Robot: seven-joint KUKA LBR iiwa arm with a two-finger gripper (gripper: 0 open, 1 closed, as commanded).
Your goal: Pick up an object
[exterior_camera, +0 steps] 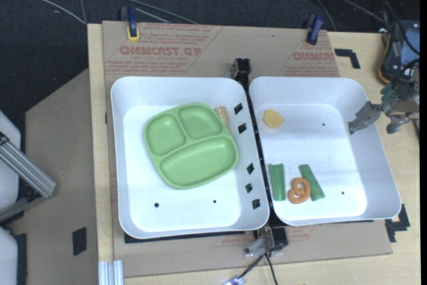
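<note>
tool at right bin's right rim, over its wall | left bin: green divided plate | right bin: yellow piece near top left; two green sticks with orange ring between, low | tabletop clamped

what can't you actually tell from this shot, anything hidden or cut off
- Pincer: in the camera view it sits at the right bin's rim, small and blurred; its arm is cut off by the right edge.
- Tan object: mostly hidden behind the green divided plate in the left bin; what it is stays unclear.
- Orange ring: overlaps the green stick, hiding part of it.
- Yellow piece: too small to identify.
</note>
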